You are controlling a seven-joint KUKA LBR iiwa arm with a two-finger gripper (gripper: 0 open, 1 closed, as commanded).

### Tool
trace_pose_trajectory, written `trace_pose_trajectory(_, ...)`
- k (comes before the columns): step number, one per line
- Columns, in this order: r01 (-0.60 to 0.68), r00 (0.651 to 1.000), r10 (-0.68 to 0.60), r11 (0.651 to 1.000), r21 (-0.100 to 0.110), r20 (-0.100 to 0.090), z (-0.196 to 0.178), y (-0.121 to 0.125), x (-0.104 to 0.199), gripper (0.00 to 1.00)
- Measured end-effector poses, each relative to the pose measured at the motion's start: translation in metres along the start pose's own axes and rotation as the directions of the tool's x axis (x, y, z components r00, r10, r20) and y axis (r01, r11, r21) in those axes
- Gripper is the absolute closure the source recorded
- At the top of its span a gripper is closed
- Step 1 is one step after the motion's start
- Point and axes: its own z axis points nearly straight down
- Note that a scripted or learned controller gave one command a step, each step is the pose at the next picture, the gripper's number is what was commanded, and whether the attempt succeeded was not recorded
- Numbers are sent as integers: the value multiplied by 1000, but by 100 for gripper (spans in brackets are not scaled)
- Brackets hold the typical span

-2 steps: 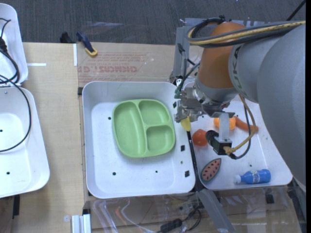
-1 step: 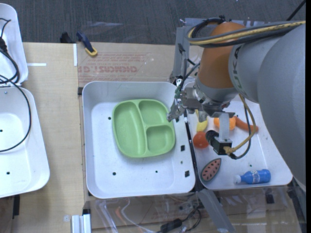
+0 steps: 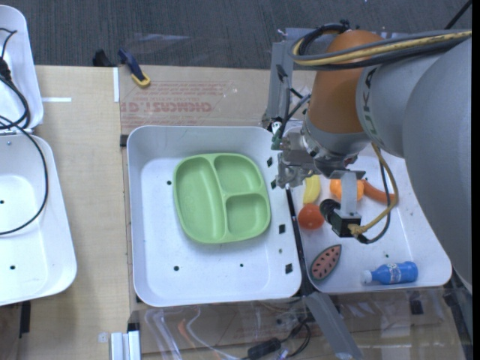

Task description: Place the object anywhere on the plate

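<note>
**A robot lab bench**

The place looked like a robotics lab: a grey industrial arm (image 3: 420, 88) with loose cables (image 3: 375, 47) stood over two white bins (image 3: 142, 201) on a plywood bench (image 3: 90, 126), probably above dark carpet (image 3: 187, 13).

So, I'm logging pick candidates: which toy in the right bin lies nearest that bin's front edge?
The small blue plastic bottle, lying on its side in the front right corner. The watermelon slice sits slightly further back; banana, tomato and carrot sit further back.
</note>
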Motion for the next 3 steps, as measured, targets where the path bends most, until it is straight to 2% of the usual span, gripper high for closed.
trace_pose_trajectory(1,-576,818,576,818,0,-2,8,-35,37,100)
trace_pose_trajectory(2,-576,817,576,817,0,-2,8,-35,37,0)
trace_pose_trajectory(3,-574,819,574,819,2,2,0,-35,36,100)
